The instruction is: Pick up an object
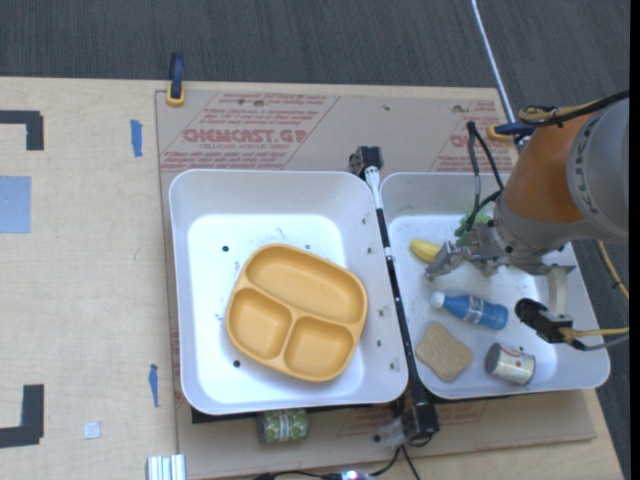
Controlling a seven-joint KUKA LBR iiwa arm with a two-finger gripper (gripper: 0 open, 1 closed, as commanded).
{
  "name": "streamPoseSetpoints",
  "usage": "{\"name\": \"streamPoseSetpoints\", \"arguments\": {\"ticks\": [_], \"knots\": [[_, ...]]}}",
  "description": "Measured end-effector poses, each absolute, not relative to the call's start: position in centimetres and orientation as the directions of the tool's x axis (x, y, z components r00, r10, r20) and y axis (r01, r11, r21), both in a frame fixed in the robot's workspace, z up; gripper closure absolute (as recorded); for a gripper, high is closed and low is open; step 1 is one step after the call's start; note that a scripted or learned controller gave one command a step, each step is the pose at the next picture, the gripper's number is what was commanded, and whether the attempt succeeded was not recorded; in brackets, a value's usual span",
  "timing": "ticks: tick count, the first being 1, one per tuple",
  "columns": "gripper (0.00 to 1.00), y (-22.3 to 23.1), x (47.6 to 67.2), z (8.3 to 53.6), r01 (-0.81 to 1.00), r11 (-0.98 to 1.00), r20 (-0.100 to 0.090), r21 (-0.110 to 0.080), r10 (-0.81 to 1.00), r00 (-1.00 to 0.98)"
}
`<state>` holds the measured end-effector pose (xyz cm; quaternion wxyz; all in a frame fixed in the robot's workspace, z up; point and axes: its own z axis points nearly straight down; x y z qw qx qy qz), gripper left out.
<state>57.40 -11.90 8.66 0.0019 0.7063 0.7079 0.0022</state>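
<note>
Over the right bin (590,373), my gripper (449,260) hangs low beneath the grey and orange arm. It sits just right of a small yellow object (424,251) and just above a blue bottle (474,310) that lies on its side. Nearer the front lie a tan sponge-like slab (443,352) and a small silver can (511,364). Nothing can be seen held in the gripper. The arm hides the bin's back right part.
A yellow divided plate (296,311) lies in the left bin (190,268). A green can (285,426) rests on the bench in front of that bin. A dark divider strip (389,268) runs between the two bins.
</note>
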Motion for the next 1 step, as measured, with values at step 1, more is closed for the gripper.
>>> {"name": "streamPoseSetpoints", "arguments": {"ticks": [1], "knots": [[0.0,-9.26,56.17,8.69,1.0,0.001,-0.001,0.004,1.0,-0.001]]}}
